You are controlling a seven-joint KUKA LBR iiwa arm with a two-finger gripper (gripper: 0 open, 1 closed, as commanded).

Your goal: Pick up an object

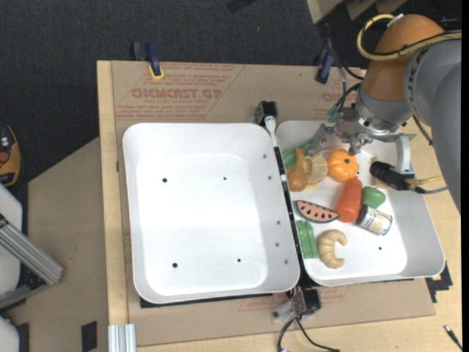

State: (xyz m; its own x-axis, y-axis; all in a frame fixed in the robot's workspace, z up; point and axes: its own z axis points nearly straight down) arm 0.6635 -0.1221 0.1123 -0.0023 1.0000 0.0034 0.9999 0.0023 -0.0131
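While my arm point(410, 64) reaches in over the far end of the right bin point(418, 259), the left bin point(146, 145) lies beside it, their rims touching along the middle. My gripper point(341, 144) sits low over the far cluster of toys, and I cannot tell whether it is spread or pressed together, because the wrist hides it from above. I see nothing held in it.

The likeliest target, I judge, is the orange point(342, 166), just under the gripper at the far middle of the right bin. It is round, so it has no long axis and points nowhere; any approach angle serves equally. The red bottle point(349, 199) touching its near side does have one, running from the far end towards the near end of the bin, tilted slightly left.

The risk is crowding. The orange is hemmed in by the bottle, a tan pear point(297, 175) and a pale slice point(317, 169) to its left, so a closing grip could catch a neighbour or land on top of one. A round, smooth fruit could also squirt out sideways. The watermelon slice point(316, 211), croissant point(333, 246) and small jar point(375, 223) lie nearer the front, apart from this squeeze.
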